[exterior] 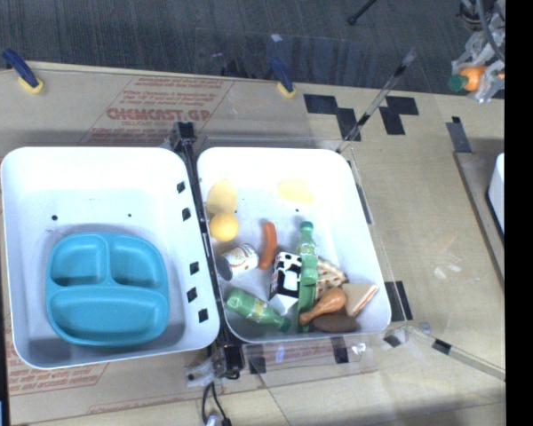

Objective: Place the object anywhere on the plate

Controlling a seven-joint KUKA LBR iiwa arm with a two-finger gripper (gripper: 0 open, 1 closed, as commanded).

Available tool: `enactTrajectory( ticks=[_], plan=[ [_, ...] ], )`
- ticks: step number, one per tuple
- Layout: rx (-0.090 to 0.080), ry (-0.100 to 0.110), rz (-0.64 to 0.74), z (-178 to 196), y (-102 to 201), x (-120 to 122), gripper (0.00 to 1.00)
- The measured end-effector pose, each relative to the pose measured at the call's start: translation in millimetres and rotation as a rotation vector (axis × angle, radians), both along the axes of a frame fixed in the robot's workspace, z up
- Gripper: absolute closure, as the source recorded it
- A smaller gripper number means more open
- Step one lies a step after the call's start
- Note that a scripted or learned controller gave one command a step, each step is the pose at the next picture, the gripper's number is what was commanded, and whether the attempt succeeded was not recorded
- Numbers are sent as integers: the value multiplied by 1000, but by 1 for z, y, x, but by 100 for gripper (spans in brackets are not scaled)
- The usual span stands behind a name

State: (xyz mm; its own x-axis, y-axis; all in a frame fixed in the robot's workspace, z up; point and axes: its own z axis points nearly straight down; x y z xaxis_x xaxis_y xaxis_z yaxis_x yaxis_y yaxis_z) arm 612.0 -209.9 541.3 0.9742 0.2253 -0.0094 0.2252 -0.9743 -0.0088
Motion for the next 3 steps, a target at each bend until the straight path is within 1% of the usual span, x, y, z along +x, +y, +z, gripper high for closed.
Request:
enactTrajectory(
  ticks=[1,2,3],
  plan=[
    [-1,0,54,-2,47,2,100],
    [-3,4,-19,-64,-1,5,100],
    [-6,-3,0,-21,2,37,100]
  ],
)
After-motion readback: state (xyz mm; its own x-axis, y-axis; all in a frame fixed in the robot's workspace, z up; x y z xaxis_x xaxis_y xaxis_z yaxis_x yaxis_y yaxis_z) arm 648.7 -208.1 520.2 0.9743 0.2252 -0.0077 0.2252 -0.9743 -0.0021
